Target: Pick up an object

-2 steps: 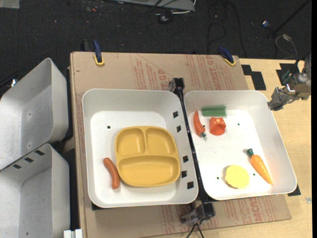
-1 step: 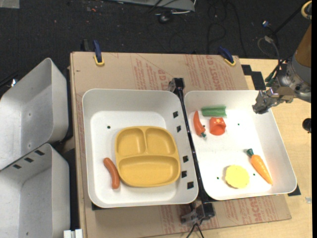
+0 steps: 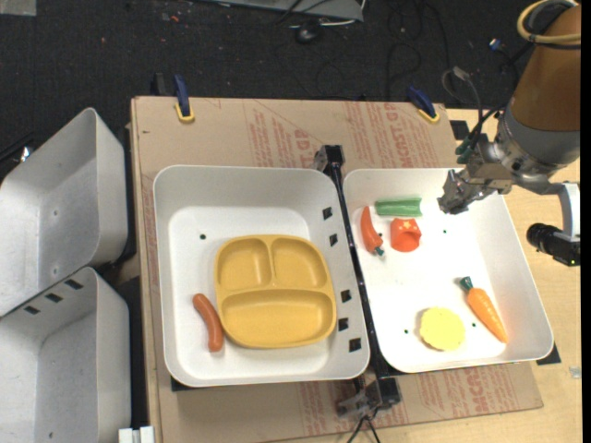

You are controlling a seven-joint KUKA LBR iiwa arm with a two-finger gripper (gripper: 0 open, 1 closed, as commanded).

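Note:
My gripper (image 3: 454, 201) hangs over the upper right part of the right bin (image 3: 526, 257), with nothing seen between its fingers. Just left of it lie a green block (image 3: 398, 208), a small red piece (image 3: 405, 234) and a red chili-shaped toy (image 3: 370, 230). A carrot (image 3: 484, 310) and a yellow disc (image 3: 441, 329) rest near the bin's front. In the left bin (image 3: 175, 247) a yellow divided plate (image 3: 274, 290) sits beside an orange sausage (image 3: 209, 321).
The bench is a brown board (image 3: 259, 132) with clamps at its back edge. Two empty white bins (image 3: 55, 247) lean at the far left. A black divider (image 3: 346, 247) runs between the two bins.

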